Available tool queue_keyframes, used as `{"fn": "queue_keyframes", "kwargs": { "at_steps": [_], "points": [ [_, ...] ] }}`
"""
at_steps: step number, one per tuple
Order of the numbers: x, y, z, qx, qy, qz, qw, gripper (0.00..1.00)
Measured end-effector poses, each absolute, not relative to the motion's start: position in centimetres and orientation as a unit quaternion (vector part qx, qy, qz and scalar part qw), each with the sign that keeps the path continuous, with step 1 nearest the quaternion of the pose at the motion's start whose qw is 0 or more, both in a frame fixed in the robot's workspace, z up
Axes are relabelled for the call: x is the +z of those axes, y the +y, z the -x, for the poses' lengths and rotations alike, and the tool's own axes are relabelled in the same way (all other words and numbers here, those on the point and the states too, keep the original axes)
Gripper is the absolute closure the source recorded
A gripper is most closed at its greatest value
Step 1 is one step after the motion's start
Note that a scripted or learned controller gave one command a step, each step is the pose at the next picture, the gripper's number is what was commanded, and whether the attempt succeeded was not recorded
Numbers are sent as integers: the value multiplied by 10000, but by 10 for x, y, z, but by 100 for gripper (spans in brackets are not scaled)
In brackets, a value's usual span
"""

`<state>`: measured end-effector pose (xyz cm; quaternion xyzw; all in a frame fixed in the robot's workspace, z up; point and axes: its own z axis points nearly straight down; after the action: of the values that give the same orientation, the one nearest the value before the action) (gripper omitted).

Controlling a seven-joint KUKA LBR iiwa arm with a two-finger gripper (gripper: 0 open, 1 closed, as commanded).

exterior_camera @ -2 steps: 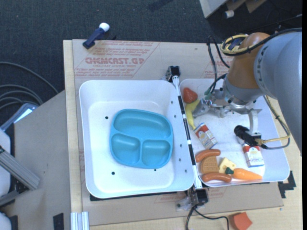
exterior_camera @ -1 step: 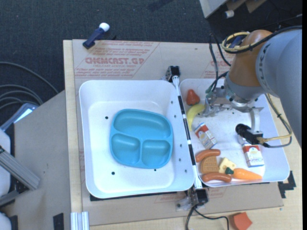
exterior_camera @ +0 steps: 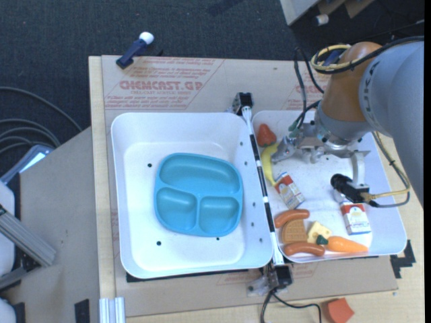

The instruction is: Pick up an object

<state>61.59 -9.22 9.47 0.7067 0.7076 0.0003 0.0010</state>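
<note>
Here | pincer [exterior_camera: 311, 148] metallic, grip state unclear | smooth blue three-compartment tray [exterior_camera: 199, 194] | tapered orange carrot [exterior_camera: 346, 245]

right bin [exterior_camera: 394, 200]: upper part hidden by arm [exterior_camera: 377, 79] | banana [exterior_camera: 268, 165]: partly hidden

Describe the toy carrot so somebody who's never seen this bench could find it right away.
Look at the right-hand white bin, the one crowded with toy food, and go to its near right corner. The carrot lies there on its side, beside a slice of bread and a wedge of cheese. It is the one long orange cone with a green tip; the two sausages nearby are redder and rounded at both ends.
</note>
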Motion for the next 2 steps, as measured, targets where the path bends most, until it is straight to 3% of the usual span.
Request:
{"fn": "queue_keyframes", "kwargs": {
  "at_steps": [1,2],
  "points": [
    [84,-95,-577,-6,7069,-7073,-10,0],
    [94,-95,-578,-1,7065,-7077,-9,100]
  ]
}}
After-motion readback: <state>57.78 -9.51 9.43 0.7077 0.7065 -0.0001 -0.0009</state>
